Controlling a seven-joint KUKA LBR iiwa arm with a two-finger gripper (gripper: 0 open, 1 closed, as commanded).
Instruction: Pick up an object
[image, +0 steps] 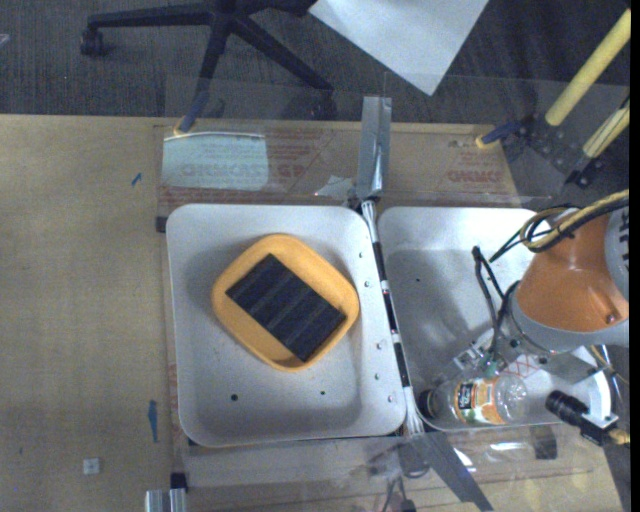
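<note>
- The claw (497, 362) hangs low in the right bin (430, 260), under the orange wrist band; its state cannot be told.
- A clear bottle (478, 399) lies on its side just below the claw.
- A yellow tray (285, 300) sits well to its left, in the left bin (195, 330).

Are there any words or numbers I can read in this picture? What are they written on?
No text can be read for sure.
Clear sheet behind the left bin: faint pale letters, too washed out to read.
Reddish print behind the right bin: too blurred to read.
Bottle in the right bin, lying on its side: an orange label, its print too small to read.
Yellow object with a dark ribbed top: no writing shows.
</note>
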